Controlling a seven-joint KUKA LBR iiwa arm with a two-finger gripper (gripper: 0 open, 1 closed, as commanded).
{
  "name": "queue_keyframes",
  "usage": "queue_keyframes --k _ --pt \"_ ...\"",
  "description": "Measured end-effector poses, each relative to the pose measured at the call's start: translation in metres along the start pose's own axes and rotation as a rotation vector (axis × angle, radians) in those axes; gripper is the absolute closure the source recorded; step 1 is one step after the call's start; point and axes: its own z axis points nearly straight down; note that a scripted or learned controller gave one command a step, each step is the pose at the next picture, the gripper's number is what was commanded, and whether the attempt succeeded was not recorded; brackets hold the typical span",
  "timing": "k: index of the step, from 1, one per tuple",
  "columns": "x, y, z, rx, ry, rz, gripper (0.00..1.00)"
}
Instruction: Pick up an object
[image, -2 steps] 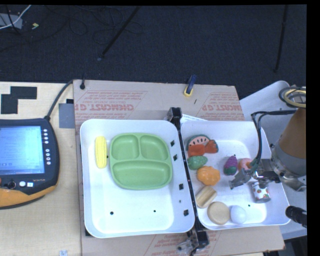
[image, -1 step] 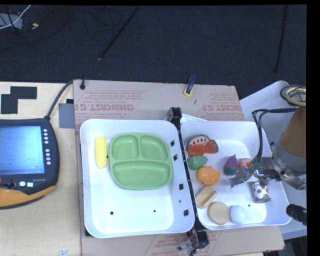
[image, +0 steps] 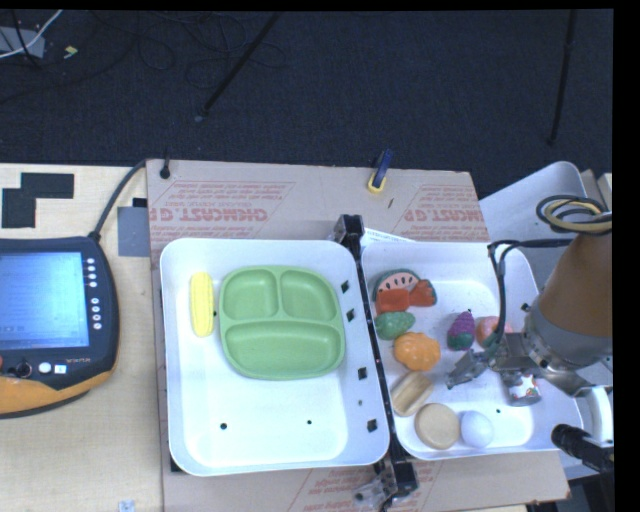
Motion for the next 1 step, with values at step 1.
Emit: queue_keyframes --k 1 --pt "0.0106 0.0011 0.0571 -0.001 -0.001 0.001 0.00"
